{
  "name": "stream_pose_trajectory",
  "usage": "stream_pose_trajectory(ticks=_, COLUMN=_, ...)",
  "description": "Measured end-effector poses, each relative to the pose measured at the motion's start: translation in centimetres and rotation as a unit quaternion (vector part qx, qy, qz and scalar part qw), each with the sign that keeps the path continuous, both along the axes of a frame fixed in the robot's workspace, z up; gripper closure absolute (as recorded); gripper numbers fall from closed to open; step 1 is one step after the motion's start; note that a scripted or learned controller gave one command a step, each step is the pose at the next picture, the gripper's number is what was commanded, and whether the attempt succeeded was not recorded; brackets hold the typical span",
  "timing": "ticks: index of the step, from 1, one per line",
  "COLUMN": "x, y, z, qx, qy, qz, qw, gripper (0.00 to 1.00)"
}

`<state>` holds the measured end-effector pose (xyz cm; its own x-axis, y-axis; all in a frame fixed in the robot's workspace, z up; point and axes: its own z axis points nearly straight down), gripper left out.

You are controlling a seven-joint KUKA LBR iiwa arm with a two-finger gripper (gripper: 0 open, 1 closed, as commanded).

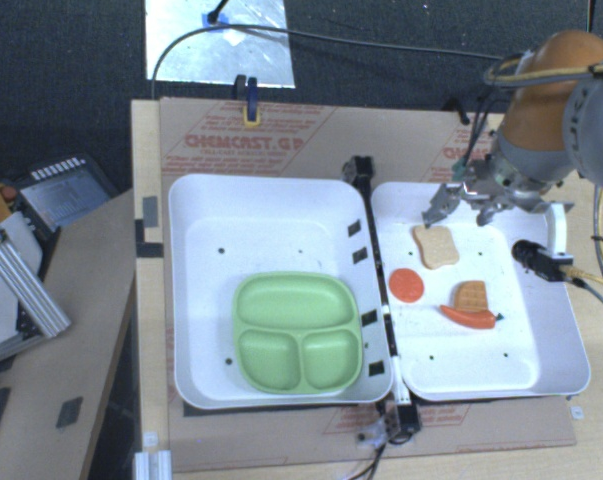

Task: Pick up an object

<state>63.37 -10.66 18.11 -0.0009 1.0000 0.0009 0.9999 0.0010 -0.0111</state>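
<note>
Gripper (463, 206) is positioned over the far part of the right bin (556, 363), fingers spread apart and pointing down, with nothing between them. Arm enters from the right side of the camera view.

Contents of the right bin: a toy bread slice (436, 247), a flat red-orange disc resembling a tomato slice (407, 285), a small tan waffle-like piece (470, 295), and an orange-red carrot-shaped item (467, 317) just beside the waffle piece, possibly touching it. The left bin (196, 268) holds a green divided plate (297, 331).

Key relation: the bread slice lies nearest the gripper, just toward the camera and slightly left of the fingertips. Its long axis runs roughly from far to near in the view. The other three items sit further toward the camera.

Assessment: the bread slice appears the likeliest target. It lies flat, so a descent would need the fingers to straddle its narrow width. No contact is evident.
</note>
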Motion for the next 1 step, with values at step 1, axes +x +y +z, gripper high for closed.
stream_pose_trajectory(ticks=1, x=0.3, y=0.02, z=0.73, qx=-0.0006, qy=-0.006, qz=0.001, qw=1.0, gripper=0.0)
